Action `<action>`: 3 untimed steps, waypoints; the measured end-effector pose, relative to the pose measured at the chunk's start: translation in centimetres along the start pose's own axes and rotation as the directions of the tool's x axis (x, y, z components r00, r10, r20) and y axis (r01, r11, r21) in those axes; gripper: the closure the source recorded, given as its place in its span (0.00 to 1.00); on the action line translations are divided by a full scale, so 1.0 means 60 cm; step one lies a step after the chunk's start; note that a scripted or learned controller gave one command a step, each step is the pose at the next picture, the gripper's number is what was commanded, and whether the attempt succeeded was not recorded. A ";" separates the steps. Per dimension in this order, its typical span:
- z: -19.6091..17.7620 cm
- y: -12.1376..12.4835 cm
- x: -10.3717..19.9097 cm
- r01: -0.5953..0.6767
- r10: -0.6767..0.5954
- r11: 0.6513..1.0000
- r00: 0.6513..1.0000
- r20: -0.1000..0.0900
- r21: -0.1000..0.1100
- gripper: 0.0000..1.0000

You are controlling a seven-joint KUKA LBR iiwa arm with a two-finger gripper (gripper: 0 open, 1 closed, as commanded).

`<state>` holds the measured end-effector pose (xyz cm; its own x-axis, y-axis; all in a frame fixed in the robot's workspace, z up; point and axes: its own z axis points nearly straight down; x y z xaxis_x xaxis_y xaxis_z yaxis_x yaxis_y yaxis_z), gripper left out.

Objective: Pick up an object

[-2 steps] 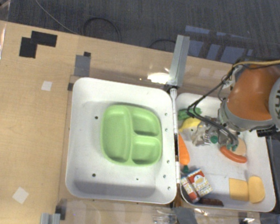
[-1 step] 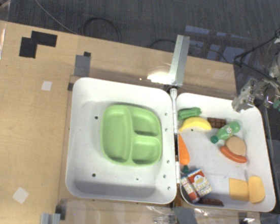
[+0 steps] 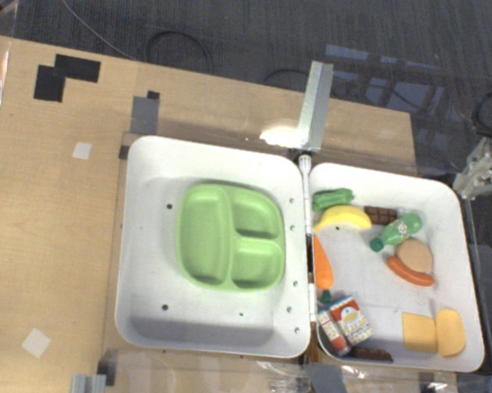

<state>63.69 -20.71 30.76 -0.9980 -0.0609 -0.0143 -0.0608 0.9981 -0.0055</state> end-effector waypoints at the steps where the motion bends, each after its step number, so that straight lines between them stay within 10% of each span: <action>1: 0.196 0.006 -0.002 0.414 -0.414 0.910 0.910 -0.007 -0.012 1.00; 2: 0.066 0.001 -0.057 0.616 -0.615 0.788 0.788 0.004 -0.001 1.00; 3: 0.182 0.003 -0.053 0.847 -0.847 0.532 0.532 0.003 -0.010 1.00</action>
